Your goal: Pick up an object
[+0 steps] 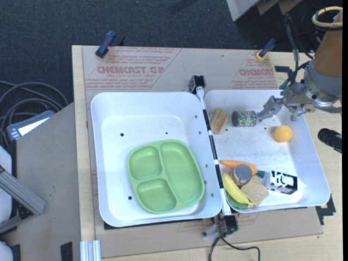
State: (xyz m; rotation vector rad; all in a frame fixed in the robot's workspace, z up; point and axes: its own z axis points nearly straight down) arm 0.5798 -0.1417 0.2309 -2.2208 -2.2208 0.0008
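In the right bin (310,162) lie a tan block (219,120), a small green-labelled can (244,118) on its side and an orange ball (283,133). Near the front are a carrot (235,164), a round tin (243,173), a banana (234,189), a slice of toast (255,191) and a black-and-white packet (283,182). My gripper (281,111) hangs over the bin's far right part, open, nothing between its fingers. One fingertip (267,111) sits just right of the can. The orange ball lies just in front of the gripper.
The left bin (109,145) holds a green divided plate (165,175). A black clamp (196,82) sits where the bins meet at the back. Blue and yellow clips (105,43) hold the cardboard base. Cables lie off the bench at left.
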